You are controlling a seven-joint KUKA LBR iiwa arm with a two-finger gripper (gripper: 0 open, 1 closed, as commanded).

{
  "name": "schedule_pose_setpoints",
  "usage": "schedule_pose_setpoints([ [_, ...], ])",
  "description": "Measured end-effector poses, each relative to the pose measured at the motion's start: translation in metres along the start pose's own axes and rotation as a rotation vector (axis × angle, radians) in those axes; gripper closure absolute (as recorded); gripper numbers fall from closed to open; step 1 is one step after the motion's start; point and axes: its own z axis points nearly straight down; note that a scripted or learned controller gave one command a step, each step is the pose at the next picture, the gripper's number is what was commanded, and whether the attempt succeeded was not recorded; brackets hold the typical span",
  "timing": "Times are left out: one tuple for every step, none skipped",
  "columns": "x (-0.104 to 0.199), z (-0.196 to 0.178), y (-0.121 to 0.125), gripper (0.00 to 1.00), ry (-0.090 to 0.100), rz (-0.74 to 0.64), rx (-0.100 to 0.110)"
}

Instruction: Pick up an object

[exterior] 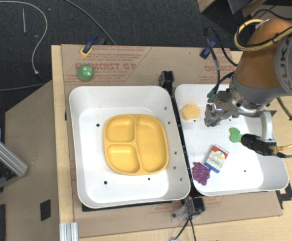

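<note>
In the right bin (266, 182) lie 4 small objects. A pale yellow piece (190, 112) sits near the bin's upper left corner, just left of the gripper (213, 120). A small green piece (234, 133) lies just right of and slightly below the gripper, close to it but apart. A small white box with red and blue print (216, 158) rests lower down, toward the bin's middle, and a purple grape bunch (200, 171) lies beside the box at its lower left, near the bin's left wall.

The gripper hangs over the upper part of the right bin, between the yellow piece and the green piece, touching neither as far as the view shows. How far it is open cannot be told from this angle, and nothing is seen held in it.

The left bin (86, 109) holds 1 yellow tray with 3 compartments (136, 144), lying flat near its centre. A green ball (86, 73) rests on the cardboard (136, 64) beyond the left bin's far left corner.
</note>
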Motion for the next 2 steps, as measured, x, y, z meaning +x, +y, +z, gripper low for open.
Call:
schedule_pose_setpoints([
  [0.060, -0.005, 0.008, 1.00, 0.000, -0.002, -0.003],
  [0.106, -0.004, 0.010, 1.00, -0.001, 0.000, -0.002],
])
